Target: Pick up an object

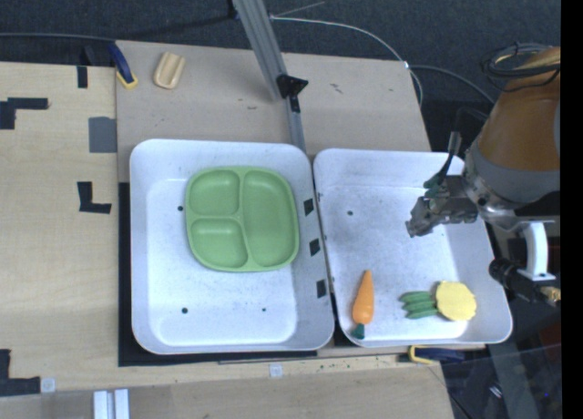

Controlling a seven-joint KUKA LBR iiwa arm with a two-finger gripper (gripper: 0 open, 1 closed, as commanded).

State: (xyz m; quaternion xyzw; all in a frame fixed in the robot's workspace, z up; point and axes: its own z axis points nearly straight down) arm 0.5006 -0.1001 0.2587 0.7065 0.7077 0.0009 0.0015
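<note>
You have open floor across most of the right bin [383,171]: its upper and left parts are bare. The hand [424,219] hangs over its middle right. Along the lower edge of that bin, the carrot [363,297], green pods [418,303] and yellow piece [455,301] crowd the wall. In the left bin [146,253] the green divided plate [242,219] fills the centre; only the lower strip is free. A slanted metal pole [260,25] crosses the upper middle of the frame.

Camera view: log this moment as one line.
hand over right bin, nothing seen held | carrot, green piece, yellow piece at bin's near edge | green plate in left bin
</note>
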